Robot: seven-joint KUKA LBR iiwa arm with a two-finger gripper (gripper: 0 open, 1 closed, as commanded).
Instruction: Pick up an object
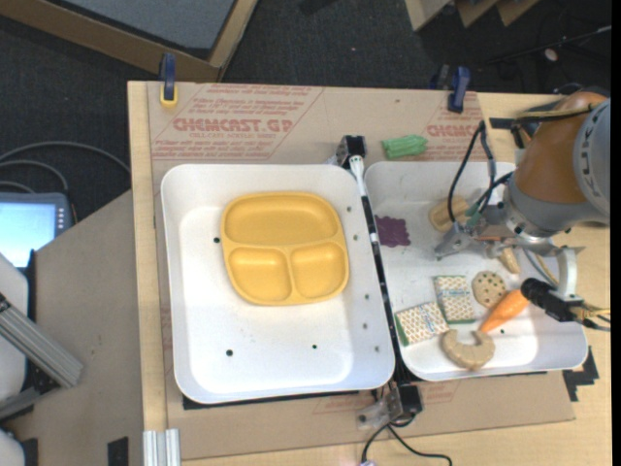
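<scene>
Several small toy foods lie in the right bin [543,357], any of which could serve as the object: a purple piece [392,229] near the divider, a tan round piece [444,214] beside the arm, a speckled cookie [488,284], a carrot [505,310], two patterned cracker-like squares [454,297] [419,322] and a curved bagel-like piece [468,349] at the front. The gripper [464,231] hangs low over the middle of this bin, just beside the tan piece and apart from the rest; nothing is visible between its tips, and whether it is spread or closed cannot be told. I judge this the reaching step, with no object lifted yet. The next move calls for settling on one item that stands free of its neighbours, centring over it and closing squarely. The left bin [184,289] holds a yellow divided plate [285,247]. A green block [405,147] rests on the board behind the bins. Red print on that board [146,260] reads roughly "CHEMCAST GP", repeated at the right; the smaller lines are illegible
</scene>
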